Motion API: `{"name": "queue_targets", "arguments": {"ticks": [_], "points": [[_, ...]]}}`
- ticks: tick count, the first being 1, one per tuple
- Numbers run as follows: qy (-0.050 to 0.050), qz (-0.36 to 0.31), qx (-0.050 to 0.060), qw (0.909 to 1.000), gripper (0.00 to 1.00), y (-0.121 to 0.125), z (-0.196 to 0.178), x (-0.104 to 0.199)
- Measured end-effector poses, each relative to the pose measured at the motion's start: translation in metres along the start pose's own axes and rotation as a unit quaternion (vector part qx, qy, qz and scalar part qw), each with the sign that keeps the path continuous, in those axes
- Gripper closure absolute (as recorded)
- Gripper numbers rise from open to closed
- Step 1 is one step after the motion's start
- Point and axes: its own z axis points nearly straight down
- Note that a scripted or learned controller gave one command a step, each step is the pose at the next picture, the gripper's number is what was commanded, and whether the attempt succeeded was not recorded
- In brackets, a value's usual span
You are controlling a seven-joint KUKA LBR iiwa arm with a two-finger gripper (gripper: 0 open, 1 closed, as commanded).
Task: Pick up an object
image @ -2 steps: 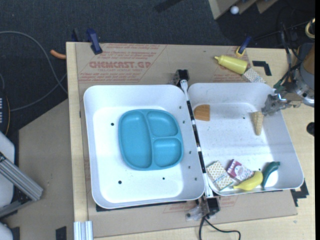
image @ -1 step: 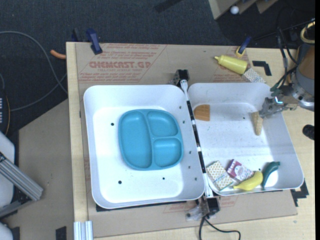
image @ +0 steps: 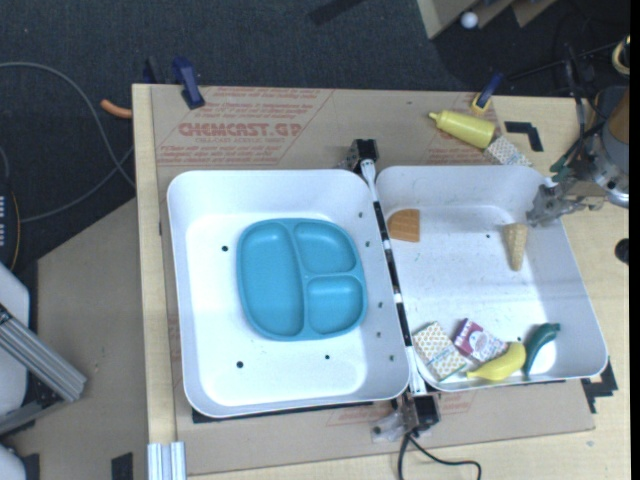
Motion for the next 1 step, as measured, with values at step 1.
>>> {"name": "queue_targets", "arguments": {"ticks": [1], "points": [[0.001, 0.000, 0.002, 1.0000, 1.00, 0.0071, 0.0179, 0.0005]]}}
